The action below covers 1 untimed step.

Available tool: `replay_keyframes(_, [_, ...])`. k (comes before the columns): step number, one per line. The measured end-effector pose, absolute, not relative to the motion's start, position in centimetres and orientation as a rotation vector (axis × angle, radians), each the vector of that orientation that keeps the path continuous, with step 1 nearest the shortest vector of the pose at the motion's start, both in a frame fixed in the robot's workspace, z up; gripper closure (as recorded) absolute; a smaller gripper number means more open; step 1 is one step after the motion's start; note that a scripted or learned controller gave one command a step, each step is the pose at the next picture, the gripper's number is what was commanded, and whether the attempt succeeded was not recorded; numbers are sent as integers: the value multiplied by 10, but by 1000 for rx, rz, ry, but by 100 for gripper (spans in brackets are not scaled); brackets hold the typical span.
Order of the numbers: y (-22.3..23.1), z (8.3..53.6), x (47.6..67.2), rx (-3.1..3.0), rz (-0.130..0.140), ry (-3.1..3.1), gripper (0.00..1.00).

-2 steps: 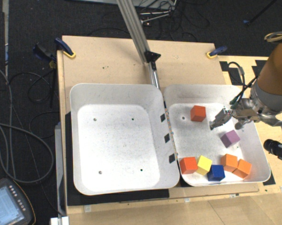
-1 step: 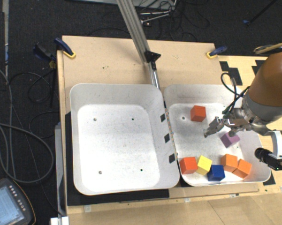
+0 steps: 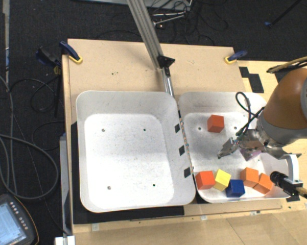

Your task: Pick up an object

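The wooden bench (image 3: 204, 65) carries two white bins. The left bin (image 3: 92, 137) sits beside the right bin (image 3: 194, 106), over which the arm (image 3: 288, 106) reaches. Its pincer (image 3: 229, 150) hangs over the bin's middle, fingers apart, gripping nothing. One orange block (image 3: 215, 123) lies behind it; orange (image 3: 205, 179), yellow (image 3: 222, 179), blue (image 3: 235, 188) and two more orange blocks (image 3: 258, 180) line the near wall.

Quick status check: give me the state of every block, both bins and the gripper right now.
Gripper: low over the right bin, no block between its fingers.
Lone orange block: resting apart at the back of the right bin.
Front orange block: resting, touching the yellow block.
Blue block: resting beside yellow.
Two orange blocks: resting together, front right.
Left bin: holds no blocks.
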<state>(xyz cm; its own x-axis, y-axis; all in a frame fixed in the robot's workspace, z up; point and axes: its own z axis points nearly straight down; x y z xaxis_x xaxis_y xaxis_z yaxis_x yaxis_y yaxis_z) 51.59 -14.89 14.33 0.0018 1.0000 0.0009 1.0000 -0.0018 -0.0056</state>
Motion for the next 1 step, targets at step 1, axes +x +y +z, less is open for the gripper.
replay_keyframes(1, [-149, 156, 518, -2223, -1, -2222, 100])
